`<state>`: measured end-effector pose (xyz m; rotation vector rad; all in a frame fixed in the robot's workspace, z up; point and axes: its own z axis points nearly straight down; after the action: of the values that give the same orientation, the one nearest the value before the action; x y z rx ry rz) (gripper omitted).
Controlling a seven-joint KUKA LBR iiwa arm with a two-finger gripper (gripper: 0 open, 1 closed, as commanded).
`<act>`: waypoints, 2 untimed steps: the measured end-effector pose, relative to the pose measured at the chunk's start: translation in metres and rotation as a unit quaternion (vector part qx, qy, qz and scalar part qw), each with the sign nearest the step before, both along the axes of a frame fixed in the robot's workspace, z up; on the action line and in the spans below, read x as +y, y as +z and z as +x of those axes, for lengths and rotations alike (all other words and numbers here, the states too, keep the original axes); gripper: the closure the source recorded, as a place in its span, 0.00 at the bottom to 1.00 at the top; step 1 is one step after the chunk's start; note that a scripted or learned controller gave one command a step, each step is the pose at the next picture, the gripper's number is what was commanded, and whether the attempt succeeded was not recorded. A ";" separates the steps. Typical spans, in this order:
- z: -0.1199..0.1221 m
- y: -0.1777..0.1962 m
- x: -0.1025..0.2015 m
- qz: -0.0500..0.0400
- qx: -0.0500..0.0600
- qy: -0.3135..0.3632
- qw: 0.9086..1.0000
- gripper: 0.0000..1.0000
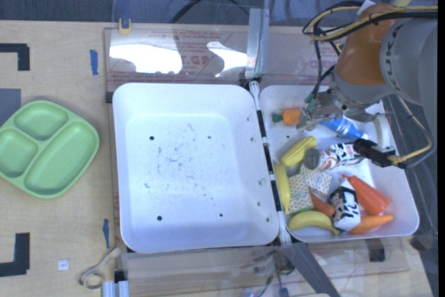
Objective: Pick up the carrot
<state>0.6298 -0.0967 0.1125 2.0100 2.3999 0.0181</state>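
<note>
A small orange carrot (290, 115) with a green tip on its left end lies in the back left corner of the right bin (411, 209). My gripper (311, 116) is low over the bin, right at the carrot's right end, and covers that end. The grey arm with its orange band (363, 55) reaches in from the upper right. Whether the carrot sits between the gripper's parts cannot be made out from this angle.
The right bin also holds a yellow corn cob (299, 149), two bananas (313, 220), a blue bottle (345, 127), red-orange toy vegetables (368, 197) and small packets. The left bin (188, 163) adjoins it. A green divided plate (45, 147) lies on the bench at far left.
</note>
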 end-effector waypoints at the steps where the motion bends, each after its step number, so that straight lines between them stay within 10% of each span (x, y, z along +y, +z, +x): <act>1: 0.000 0.000 0.000 0.000 0.000 0.000 1.000 0.00; 2: 0.023 0.079 -0.006 -0.002 0.006 0.063 0.998 0.00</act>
<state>0.6525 -0.1031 0.1920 1.8588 2.5277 0.0032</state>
